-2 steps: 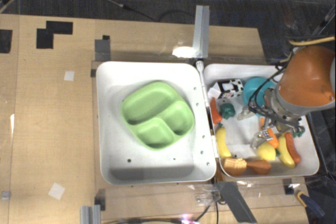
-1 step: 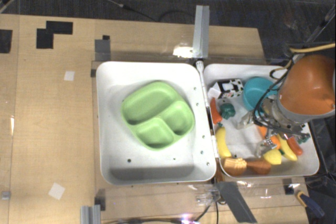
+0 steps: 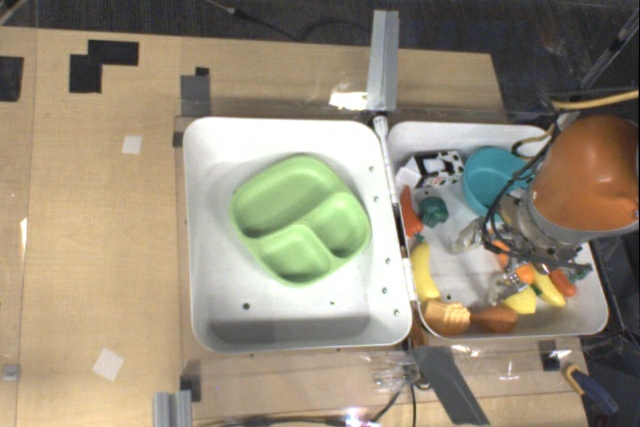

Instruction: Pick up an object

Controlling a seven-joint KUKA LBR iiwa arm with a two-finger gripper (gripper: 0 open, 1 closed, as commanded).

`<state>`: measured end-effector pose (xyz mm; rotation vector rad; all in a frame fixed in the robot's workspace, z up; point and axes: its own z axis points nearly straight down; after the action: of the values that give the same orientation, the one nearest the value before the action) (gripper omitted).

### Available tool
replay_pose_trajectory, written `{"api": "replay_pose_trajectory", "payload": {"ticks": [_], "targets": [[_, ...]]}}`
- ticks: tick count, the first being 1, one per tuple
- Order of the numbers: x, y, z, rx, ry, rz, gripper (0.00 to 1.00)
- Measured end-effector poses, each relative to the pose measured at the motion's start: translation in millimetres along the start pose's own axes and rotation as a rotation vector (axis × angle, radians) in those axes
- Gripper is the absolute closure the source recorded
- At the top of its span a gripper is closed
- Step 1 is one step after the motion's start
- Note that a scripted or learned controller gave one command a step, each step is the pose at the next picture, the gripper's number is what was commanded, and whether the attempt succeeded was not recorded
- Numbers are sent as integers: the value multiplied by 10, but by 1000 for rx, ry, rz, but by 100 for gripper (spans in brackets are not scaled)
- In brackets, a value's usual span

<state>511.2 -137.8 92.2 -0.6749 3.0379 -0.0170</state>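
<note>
I'm reading L to R. The left bin (image 3: 205,245) is holding one thing, a green divided tray (image 3: 300,217), lying flat near the middle, well apart from the arm. Nothing is happening on that side.

Crossing the divider, the right bin (image 3: 600,310) is carrying the clutter: an orange strip (image 3: 409,211) along the left wall, a small teal knob-like piece (image 3: 433,210) just beside it, a black-and-white patterned item (image 3: 440,165) toward the back, a teal cup (image 3: 490,175) next to that. Nearer the front, a yellow banana (image 3: 425,275) is lying along the left side, w/ a tan toy (image 3: 447,317) and a brown piece (image 3: 493,319) at the front wall.

The arm (image 3: 590,177) is hanging over the right half of this bin, orange band up top, and the gripper (image 3: 512,267) is sitting low among a heap of yellow and orange bits (image 3: 535,293).

Step, imo: I'm judging this as the grasp attempt itself, the tool down in the pile, nothing lifted yet. Next move is calling for a clean close on one piece, then a straight lift clear of the neighbours.

Hard to make out: wrist and cables are covering the fingertips, so I can't tell if the gripper is open, closed, or has anything. Which heap piece is the target is unclear too; they're overlapping and partly hidden under the arm.
</note>
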Motion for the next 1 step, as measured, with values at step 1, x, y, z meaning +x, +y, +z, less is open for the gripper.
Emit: {"api": "replay_pose_trajectory", "payload": {"ticks": [1], "targets": [[-41,-2,-127,4,-7,-5,100]]}}
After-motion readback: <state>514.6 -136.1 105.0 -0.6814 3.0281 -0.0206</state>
